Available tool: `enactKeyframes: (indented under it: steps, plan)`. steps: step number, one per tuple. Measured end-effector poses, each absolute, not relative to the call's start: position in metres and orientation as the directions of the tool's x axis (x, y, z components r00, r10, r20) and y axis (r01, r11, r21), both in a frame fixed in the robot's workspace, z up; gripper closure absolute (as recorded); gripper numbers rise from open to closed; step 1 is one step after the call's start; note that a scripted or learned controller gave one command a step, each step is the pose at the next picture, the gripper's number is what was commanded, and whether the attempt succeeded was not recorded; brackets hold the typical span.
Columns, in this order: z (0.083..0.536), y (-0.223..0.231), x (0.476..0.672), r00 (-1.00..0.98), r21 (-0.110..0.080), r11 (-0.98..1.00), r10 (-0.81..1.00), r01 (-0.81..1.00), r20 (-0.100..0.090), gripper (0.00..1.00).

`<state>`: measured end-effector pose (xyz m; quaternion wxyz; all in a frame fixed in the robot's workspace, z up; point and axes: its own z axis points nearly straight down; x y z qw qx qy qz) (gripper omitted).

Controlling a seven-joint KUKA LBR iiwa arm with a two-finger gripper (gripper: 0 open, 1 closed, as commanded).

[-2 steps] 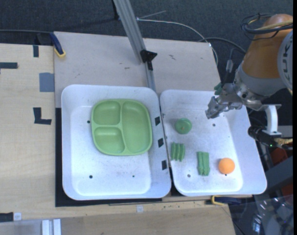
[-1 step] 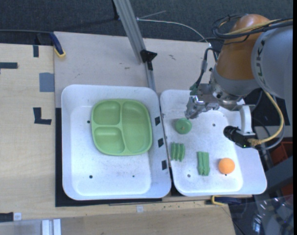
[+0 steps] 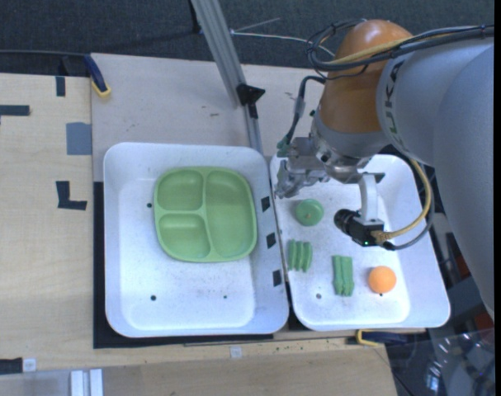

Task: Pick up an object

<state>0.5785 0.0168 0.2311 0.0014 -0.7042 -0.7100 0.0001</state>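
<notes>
The right bin (image 3: 415,304) holds a round green piece (image 3: 309,213), two ridged green pieces (image 3: 299,255) (image 3: 342,275) and a small orange ball (image 3: 382,280). My gripper (image 3: 290,181) hangs over the bin's upper left corner, just up and left of the round green piece. Nothing shows between its fingers.
In the left bin (image 3: 126,287) lies a green divided plate (image 3: 205,214). A grey metal pole (image 3: 225,48) slants down to the bins' shared top edge. The bulky arm covers the right bin's upper right. A black cable fitting (image 3: 356,225) hangs over the bin's middle.
</notes>
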Motion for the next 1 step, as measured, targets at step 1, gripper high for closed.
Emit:
enactKeyframes:
  steps: [1]
  plan:
    - [0.2371, 0.0710, 0.5804, -0.008, -0.001, 0.008, 1.000, 1.000, 0.002, 1.00]
